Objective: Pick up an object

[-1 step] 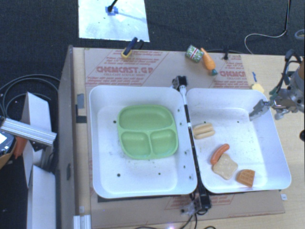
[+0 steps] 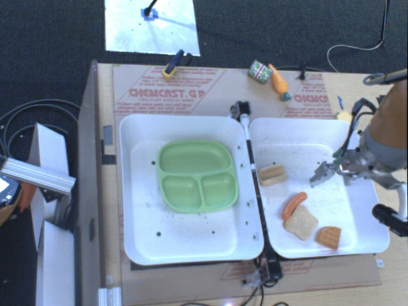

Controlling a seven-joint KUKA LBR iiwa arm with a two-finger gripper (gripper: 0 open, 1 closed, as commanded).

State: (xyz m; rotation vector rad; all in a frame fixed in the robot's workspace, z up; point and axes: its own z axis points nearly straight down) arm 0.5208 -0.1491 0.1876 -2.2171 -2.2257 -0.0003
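The right bin [image 2: 299,132] holds several toy foods. A tan bread roll [image 2: 272,174] lies near the bin's left wall. Below it are an orange sausage [image 2: 294,204], a slice of toast [image 2: 301,223] and a small waffle [image 2: 329,237]. My gripper [image 2: 326,171] hangs over the right half of this bin, to the right of the roll and above the sausage, apart from both. Nothing shows in its grasp. The grey arm with its orange band [image 2: 390,116] comes in from the right.
The left bin [image 2: 143,234] holds a green divided plate [image 2: 196,175]. A black bar [image 2: 250,161] runs between the two bins. On the bench behind them lie a green can [image 2: 260,71], a toy carrot [image 2: 279,81] and a yellow clip [image 2: 172,67].
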